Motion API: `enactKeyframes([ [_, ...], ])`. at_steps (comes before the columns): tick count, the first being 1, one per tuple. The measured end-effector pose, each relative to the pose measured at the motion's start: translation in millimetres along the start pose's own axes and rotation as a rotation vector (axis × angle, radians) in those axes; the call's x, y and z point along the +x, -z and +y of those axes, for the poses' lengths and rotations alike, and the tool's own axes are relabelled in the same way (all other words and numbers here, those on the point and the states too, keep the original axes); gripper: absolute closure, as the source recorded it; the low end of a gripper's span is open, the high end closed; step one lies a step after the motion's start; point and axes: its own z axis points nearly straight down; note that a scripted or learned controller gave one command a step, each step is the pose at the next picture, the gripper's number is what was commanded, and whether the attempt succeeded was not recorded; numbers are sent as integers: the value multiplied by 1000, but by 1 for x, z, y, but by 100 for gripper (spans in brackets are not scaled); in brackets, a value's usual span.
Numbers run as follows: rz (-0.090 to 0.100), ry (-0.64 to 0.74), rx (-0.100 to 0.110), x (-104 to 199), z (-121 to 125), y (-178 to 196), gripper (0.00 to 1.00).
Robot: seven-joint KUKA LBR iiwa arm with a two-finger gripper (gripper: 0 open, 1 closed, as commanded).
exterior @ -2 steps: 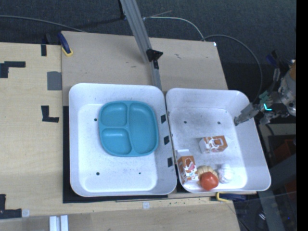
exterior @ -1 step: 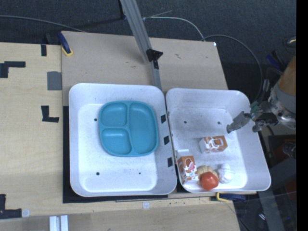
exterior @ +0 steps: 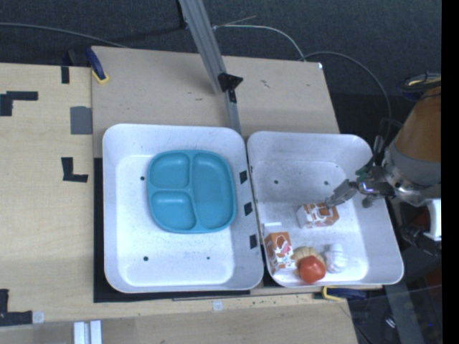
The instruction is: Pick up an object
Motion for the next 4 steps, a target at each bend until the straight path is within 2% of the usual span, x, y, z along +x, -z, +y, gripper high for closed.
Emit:
enactKeyframes([
  [1, 1, -2, -5, -2, -3, -60, 0],
  [2, -2, 1, -13, -3, -1, -45, 100],
  [3, -2, 1, -11, 4, 1, -1, 100],
  [4, -4, 1, -14, 5, 2, 63, 100],
])
